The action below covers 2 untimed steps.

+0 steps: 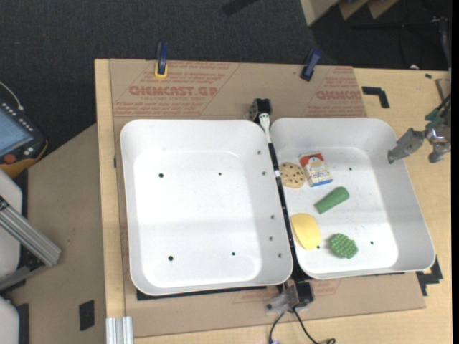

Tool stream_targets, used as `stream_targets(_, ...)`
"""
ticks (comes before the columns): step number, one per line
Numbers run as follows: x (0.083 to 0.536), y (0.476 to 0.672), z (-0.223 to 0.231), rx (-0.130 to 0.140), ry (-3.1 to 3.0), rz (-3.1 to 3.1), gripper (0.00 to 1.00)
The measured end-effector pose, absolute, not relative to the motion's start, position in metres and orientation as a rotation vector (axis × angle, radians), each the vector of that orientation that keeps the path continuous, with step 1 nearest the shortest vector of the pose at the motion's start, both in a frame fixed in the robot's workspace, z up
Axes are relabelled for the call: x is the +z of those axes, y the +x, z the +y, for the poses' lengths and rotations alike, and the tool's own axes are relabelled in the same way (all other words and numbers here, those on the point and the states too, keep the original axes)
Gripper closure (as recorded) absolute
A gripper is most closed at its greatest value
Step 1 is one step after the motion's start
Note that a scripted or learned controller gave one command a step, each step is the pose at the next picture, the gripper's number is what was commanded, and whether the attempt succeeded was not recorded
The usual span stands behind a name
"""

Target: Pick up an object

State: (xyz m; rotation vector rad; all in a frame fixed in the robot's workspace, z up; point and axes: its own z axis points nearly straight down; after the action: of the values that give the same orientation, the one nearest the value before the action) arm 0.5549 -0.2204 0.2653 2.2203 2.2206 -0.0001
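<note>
The right bin point(373, 138) holds several small objects near its left side: a round tan cookie point(291, 174), a small red and white box point(315, 170), a green cylinder point(331, 200), a yellow lemon-like piece point(306, 231) and a knobbly green ball point(343, 246). My gripper point(419, 147) shows at the right edge of the camera view, above the right rim of that bin. Its two grey fingers point(404, 145) stand spread apart with nothing between them. It is well to the right of all the objects.
The left bin point(143, 149) lies beside the right one, joined along a black hinge strip point(275, 174). Both rest on a cardboard sheet point(215, 84) clamped at the back by a yellow-and-blue clip point(162, 61) and a blue clip point(311, 63).
</note>
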Motion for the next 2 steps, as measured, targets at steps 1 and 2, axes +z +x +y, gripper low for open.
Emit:
stream_targets(1,0.276,0.556,-0.221,0.002,2.217,2.218,1.0)
stream_targets(2,0.295,0.476,-0.2,0.0,2.226,2.221,1.0)
